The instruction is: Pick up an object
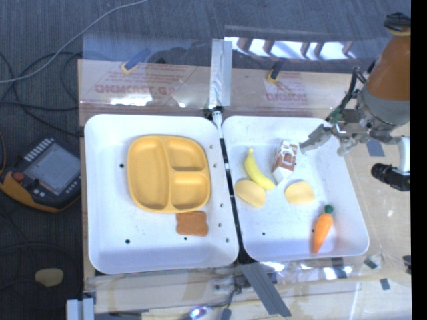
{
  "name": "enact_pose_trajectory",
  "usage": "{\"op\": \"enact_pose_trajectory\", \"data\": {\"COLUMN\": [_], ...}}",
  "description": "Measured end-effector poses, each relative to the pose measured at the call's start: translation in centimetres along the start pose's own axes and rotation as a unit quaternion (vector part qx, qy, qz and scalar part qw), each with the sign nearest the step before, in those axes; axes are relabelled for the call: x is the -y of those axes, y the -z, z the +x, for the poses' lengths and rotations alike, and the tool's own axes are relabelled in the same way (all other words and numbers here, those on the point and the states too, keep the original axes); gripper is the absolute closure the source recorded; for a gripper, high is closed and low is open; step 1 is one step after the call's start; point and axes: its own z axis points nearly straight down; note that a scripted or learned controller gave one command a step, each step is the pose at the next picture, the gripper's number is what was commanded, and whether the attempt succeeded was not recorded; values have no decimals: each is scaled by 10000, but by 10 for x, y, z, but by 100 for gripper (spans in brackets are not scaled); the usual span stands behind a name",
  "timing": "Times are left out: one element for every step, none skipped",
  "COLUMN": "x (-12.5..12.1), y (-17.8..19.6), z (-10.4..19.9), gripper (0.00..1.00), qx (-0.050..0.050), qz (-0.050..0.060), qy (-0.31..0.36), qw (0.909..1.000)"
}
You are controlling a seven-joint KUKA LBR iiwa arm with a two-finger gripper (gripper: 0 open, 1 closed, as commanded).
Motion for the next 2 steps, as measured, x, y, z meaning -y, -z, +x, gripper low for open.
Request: {"op": "enact_pose_trajectory", "data": {"x": [-52,-52], "y": [-138,-128], "z": [27,27], "gripper": [0,100], "qx": [28,35], "qz": [-46,-52], "qy": [522,525], "qw": [9986,9986]}}
